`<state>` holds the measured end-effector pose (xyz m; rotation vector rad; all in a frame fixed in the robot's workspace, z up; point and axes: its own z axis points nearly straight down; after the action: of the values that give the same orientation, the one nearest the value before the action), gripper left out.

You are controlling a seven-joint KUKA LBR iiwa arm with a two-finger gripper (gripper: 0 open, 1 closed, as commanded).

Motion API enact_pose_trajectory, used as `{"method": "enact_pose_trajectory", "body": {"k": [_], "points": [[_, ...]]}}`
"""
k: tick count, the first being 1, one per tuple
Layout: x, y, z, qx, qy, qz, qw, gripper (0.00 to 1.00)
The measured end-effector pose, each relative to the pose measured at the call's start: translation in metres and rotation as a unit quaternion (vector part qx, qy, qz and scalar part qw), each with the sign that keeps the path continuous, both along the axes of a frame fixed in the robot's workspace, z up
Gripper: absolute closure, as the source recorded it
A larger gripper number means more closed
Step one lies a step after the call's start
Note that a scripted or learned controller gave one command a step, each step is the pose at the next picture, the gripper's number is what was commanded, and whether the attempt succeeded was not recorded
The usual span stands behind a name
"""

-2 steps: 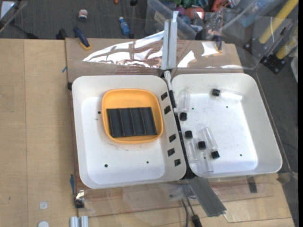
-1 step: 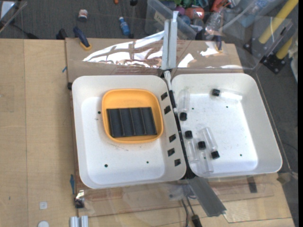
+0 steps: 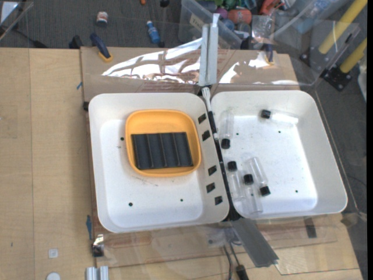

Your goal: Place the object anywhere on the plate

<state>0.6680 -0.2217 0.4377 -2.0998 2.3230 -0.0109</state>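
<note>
Noting two white bins side by side on the wooden bench point(image 3: 41, 156): left bin point(image 3: 151, 214) and right bin point(image 3: 291, 156), with walls touching along the middle seam.

In the left bin: orange plate point(image 3: 163, 116), squarish with rounded corners, sitting flat toward the bin's upper middle. On the plate: dark ribbed block point(image 3: 162, 150), rectangular, with four raised bars running across its short side. Lying flat, wholly inside the plate's rim, in the plate's lower half, long side parallel to the near edge of the bin. Nothing touching it from above.

In the right bin: several clear vials with black caps. One vial point(image 3: 225, 130) lying beside the seam, cap toward the near side. A second vial point(image 3: 281, 118) near the far wall, cap pointing left. A cluster of vials point(image 3: 252, 177) at lower left of the bin, close together; whether touching cannot be told, the clear bodies being hard to separate.

Along the seam: a row of small black tabs point(image 3: 206, 135).

Behind the bins: upright metal post point(image 3: 210, 51) rising from the seam, crinkled reflective sheet point(image 3: 157, 69) to its left, clear tote of coloured toys point(image 3: 250, 4) on the floor beyond.

At the near edge: flat grey strip point(image 3: 256, 247) angled out from under the bins.
</note>
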Motion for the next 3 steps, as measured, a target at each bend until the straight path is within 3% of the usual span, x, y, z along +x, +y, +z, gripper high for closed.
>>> {"method": "enact_pose_trajectory", "body": {"k": [1, 2, 3], "points": [[0.000, 0.000, -0.001, -0.0017, 0.001, 0.200, 0.9798, 1.00], [0.000, 0.008, -0.001, -0.0029, 0.001, 0.352, 0.9359, 1.00], [0.000, 0.011, -0.001, -0.0047, 0.001, 0.494, 0.8694, 1.00]]}}
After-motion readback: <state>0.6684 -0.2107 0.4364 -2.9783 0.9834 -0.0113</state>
